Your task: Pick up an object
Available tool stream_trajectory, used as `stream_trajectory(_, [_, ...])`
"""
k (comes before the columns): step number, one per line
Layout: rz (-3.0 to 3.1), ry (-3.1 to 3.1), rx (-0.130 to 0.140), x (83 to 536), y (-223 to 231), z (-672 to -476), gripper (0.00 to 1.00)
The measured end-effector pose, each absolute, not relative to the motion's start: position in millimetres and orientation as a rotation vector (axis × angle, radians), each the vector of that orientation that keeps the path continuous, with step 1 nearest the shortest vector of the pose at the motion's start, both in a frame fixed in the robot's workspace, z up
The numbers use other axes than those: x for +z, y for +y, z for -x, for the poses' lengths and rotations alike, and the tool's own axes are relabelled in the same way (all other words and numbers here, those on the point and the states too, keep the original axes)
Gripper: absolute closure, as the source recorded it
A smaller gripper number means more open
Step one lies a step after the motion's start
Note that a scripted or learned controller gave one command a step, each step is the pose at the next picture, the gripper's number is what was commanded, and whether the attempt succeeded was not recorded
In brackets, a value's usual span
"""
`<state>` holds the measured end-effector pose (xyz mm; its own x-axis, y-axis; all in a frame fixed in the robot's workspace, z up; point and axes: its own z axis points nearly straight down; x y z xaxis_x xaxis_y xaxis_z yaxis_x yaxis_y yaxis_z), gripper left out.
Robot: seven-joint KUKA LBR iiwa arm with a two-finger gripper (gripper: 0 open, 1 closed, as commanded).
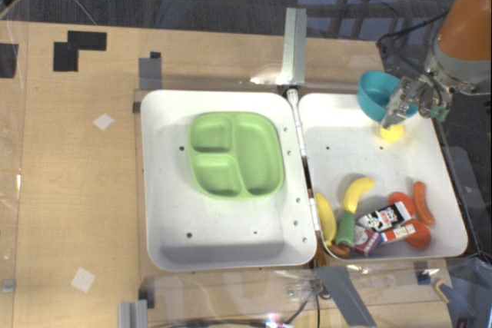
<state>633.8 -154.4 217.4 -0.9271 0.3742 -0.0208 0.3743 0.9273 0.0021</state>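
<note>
A teal cup (376, 94) sits at the far corner of the right bin (338, 138), its right rim against my gripper (403, 110). The gripper hangs from the grey wrist below the orange band, just right of the cup and above a small yellow piece (391, 134). Whether the cup's rim lies inside the gripper is hidden by the gripper body. At the near end of the bin lies a pile: two yellow bananas (357, 192), a green item (344, 230), a printed box (382, 221) and red pieces (420, 205).
The left bin (165, 165) holds a green divided plate (234, 154). A metal post (294, 42) stands at the far end of the ridge between the bins. Wooden bench top stretches to the left, and cables run behind the right bin.
</note>
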Motion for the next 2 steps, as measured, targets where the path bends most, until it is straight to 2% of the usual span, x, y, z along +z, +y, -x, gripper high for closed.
stream_trajectory(1, [-0.768,3.034,0.008,276,-66,-660.5,1.00])
stream_trajectory(2, [-0.766,3.029,0.005,286,-69,-661.2,1.00])
